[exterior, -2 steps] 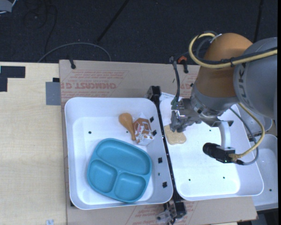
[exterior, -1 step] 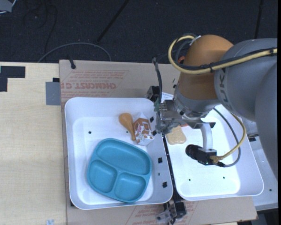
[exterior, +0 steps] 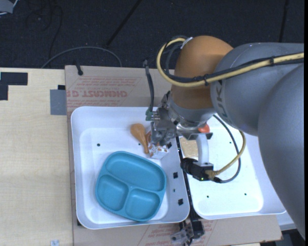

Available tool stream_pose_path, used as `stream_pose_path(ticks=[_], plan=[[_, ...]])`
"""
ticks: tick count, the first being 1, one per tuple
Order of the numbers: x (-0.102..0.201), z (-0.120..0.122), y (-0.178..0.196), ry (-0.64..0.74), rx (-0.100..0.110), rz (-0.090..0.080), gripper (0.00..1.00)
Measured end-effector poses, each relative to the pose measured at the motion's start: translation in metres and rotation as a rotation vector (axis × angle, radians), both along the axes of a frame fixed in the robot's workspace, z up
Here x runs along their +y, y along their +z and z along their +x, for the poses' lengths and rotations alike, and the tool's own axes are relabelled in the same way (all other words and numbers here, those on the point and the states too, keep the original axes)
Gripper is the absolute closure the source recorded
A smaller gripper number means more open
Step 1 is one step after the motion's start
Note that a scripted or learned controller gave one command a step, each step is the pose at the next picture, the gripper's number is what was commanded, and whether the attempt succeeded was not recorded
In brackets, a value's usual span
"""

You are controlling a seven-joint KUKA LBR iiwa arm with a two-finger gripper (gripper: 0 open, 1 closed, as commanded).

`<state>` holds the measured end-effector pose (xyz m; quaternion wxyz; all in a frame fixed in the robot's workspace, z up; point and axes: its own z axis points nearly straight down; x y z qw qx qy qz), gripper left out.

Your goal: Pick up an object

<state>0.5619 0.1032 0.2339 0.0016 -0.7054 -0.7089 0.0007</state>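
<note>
Two shallow white bins are seen side by side on the counter (exterior: 25, 152), which is of pale wood with a sheet of brown cardboard (exterior: 108, 88) lying under the bins. In the left bin (exterior: 84, 132) a blue divided plate (exterior: 131, 185) with three compartments is laid flat in the near half. Beyond it, toward the far right corner of that bin, a small orange-brown wooden spoon (exterior: 140, 135) is placed, its round end pointing to the far side and its handle running toward the plate.

The grey arm (exterior: 262, 96) is reached in from the right, and its orange band (exterior: 203, 68) is seen above the wrist. The claw (exterior: 158, 137) is lowered into the left bin, just beside the spoon on its right side and close to the wall between the two bins. Whether the claw is apart or together cannot be told, since it is covered from above by the wrist. A small pale object with dark marks (exterior: 158, 148) is seen directly under the claw, touching or nearly touching it; what it is cannot be made out.

In the right bin (exterior: 236, 199) a tan flat object (exterior: 190, 148) is partly hidden under the arm. A yellow cable (exterior: 231, 163) is looped over this bin.
</note>
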Motion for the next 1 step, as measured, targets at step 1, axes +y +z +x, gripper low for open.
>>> stream_pose_path(ticks=[1], plan=[[-0.0022, -0.0002, -0.0002, -0.003, 0.001, -0.002, 0.00]])
